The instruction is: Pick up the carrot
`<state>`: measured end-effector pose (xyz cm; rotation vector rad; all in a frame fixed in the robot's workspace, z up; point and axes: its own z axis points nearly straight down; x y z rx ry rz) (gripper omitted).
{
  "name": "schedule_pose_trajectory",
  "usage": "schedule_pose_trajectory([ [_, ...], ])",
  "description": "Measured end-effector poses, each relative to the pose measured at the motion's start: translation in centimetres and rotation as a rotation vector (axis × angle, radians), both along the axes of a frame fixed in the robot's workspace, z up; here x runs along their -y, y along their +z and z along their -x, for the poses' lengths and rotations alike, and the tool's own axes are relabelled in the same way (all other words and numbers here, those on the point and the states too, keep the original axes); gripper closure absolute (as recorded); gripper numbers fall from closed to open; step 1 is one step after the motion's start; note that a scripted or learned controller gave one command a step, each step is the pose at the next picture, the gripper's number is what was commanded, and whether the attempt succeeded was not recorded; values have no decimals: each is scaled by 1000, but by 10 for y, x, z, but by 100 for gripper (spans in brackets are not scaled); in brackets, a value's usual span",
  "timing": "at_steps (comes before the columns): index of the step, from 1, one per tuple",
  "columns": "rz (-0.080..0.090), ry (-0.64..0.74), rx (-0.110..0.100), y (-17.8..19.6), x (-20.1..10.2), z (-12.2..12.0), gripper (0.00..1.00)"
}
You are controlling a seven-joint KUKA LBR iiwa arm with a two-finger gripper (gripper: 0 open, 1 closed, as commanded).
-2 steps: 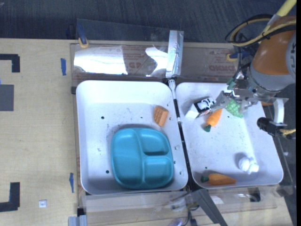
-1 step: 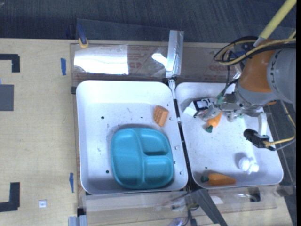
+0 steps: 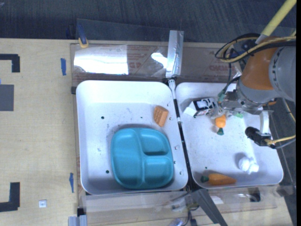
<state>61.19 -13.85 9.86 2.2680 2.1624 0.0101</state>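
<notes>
I see the carrot [image 3: 220, 178] lying at the near edge of the right bin [image 3: 275, 171], near a small white object [image 3: 247, 164]. A teal tray [image 3: 141, 158] sits in the left bin [image 3: 89, 126]. Farther back, the end effector [image 3: 225, 108] hovers above a small orange piece [image 3: 220, 123]; I cannot tell its state.

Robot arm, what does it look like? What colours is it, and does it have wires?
The arm is round and chunky, mostly grey metal, with a bright orange band above the wrist. Yellow and black cables loop around its top, and another cable curls out lower down. Its gripper is a small dark and silvery part at the tip.
</notes>
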Motion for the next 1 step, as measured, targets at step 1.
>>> schedule_pose_trajectory([
  [1, -3, -77, -4, 89, -73, 34, 100],
])
